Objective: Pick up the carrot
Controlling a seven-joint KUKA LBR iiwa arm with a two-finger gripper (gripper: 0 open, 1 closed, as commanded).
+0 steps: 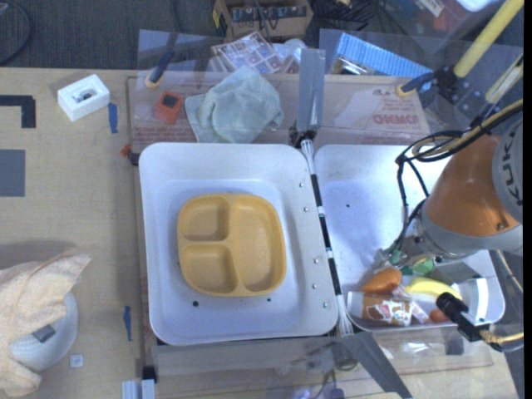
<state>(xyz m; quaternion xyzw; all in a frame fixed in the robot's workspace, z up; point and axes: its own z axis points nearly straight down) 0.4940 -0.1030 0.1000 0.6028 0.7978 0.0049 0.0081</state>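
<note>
The carrot (382,280) lay in the near part of the right bin (357,189), an orange lump with its long axis running roughly left to right, tilted a little; the gripper (405,258) hung just above and to the right of the carrot, under the orange band of the arm (474,194), and whether it was wide, narrow or closed on anything could not be told, since the wrist and cables hid it; a yellow banana-like piece (432,288) lay just right of the carrot, and a white and red packet (391,311) sat just in front of the carrot, both close enough to crowd a descent; a green item (420,265) showed beside the gripper; left of the carrot, well apart in the left bin (158,223), rested a yellow divided plate (232,244), no obstacle to the reach.
</note>
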